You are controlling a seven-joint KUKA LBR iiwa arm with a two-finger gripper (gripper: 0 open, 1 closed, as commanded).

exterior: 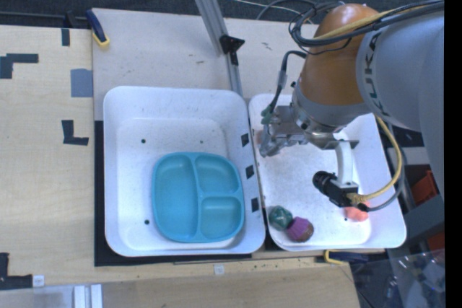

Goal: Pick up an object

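Note:
My gripper [270, 143] hangs over the left part of the right bin [382, 227], near the wall between the two bins. The orange-banded wrist hides most of it from above. A green lump [279, 216] and a purple ball [300, 229] lie side by side at the bin's front left corner, well in front of the gripper. A small orange-pink object [354, 212] sits near the front right, beside a black fitting on the arm. I see nothing between the fingers.
The left bin [123, 119] holds a light blue divided tray [197, 196] toward its front. A grey metal pole [209, 3] slants across the back of the bench. Cables loop above the wrist.

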